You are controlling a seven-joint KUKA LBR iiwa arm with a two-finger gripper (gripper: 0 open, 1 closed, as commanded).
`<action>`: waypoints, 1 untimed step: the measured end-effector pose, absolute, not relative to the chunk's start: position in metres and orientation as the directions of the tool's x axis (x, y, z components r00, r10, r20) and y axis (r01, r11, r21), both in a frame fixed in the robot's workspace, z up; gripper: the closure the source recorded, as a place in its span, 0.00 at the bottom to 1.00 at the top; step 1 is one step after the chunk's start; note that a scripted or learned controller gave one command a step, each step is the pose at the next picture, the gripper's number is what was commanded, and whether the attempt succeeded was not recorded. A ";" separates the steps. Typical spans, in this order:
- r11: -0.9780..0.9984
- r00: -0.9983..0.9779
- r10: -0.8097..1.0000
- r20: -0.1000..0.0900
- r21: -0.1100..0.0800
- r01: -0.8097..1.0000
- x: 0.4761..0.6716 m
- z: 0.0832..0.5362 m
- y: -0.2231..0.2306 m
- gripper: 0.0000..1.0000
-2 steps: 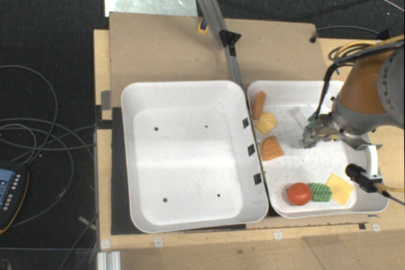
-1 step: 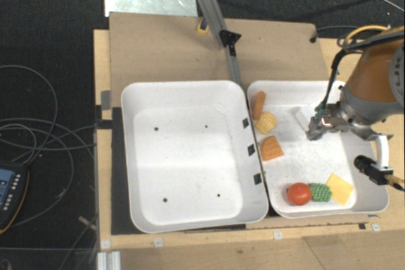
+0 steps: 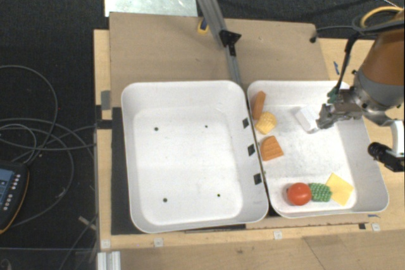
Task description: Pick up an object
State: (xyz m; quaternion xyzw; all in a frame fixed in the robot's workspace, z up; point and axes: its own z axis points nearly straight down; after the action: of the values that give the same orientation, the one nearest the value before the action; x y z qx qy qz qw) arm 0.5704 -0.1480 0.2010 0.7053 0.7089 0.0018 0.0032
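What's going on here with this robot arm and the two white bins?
A grey and orange robot arm reaches in from the right over the right bin, its claw low beside a small white block. Nothing can be seen held in it. Other items lie in that bin: an orange stick, a yellow corn piece, an orange wedge, a red tomato, a green piece and a yellow wedge.

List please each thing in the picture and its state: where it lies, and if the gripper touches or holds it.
Gripper: low in the right bin, at a white block; hold unclear.
Orange stick: lying by the bin's left wall.
Yellow corn piece: lying free.
Orange wedge: lying free.
Red tomato: touching the green piece.
Yellow cheese slice: flat, beside the green piece.
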 end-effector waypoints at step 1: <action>0.006 -0.006 1.000 -0.002 0.007 1.000 0.574 0.246 -0.143 1.00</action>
State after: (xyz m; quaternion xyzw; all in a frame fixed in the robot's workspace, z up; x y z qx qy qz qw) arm 0.5737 -0.1434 0.2459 0.7049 0.7093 0.0018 0.0029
